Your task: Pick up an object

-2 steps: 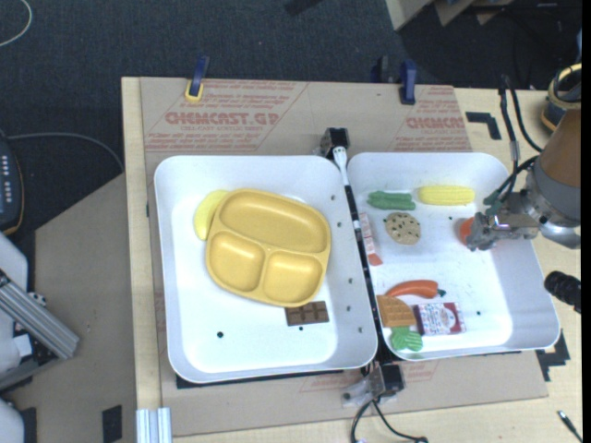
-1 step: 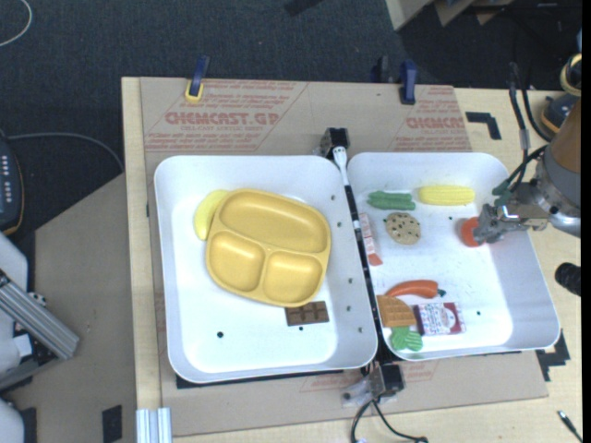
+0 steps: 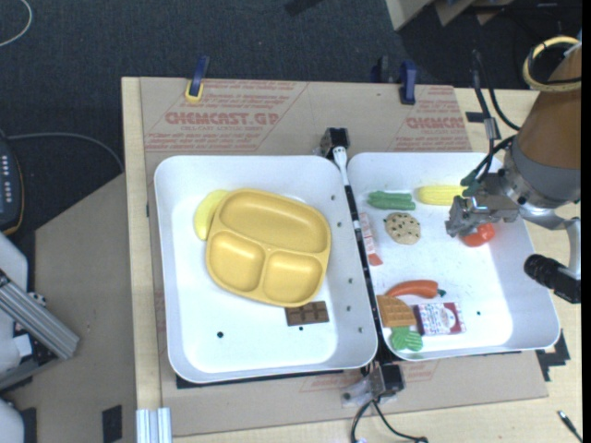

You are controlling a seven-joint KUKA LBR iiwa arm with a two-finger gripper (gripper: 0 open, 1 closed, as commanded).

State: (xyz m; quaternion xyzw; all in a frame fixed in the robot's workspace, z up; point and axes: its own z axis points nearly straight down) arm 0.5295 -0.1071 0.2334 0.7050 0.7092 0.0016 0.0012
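Note:
My gripper point(image 3: 473, 218) hangs low over the right bin point(image 3: 517, 335), near its far right side. A small red round object point(image 3: 479, 236) lies directly under it, partly hidden by the gripper body; whether it is being held is unclear. Just to the left lie a yellow corn cob point(image 3: 438, 194), a green pod-shaped toy point(image 3: 391, 199) and a brown cookie point(image 3: 402, 228).
The front of the right bin holds a red chili point(image 3: 412, 289), a waffle piece point(image 3: 395, 312), a red-and-white packet point(image 3: 436, 319) and a green item point(image 3: 406, 341). The left bin point(image 3: 175, 247) holds a yellow divided tray point(image 3: 266, 245) and a chocolate bar point(image 3: 307, 315).

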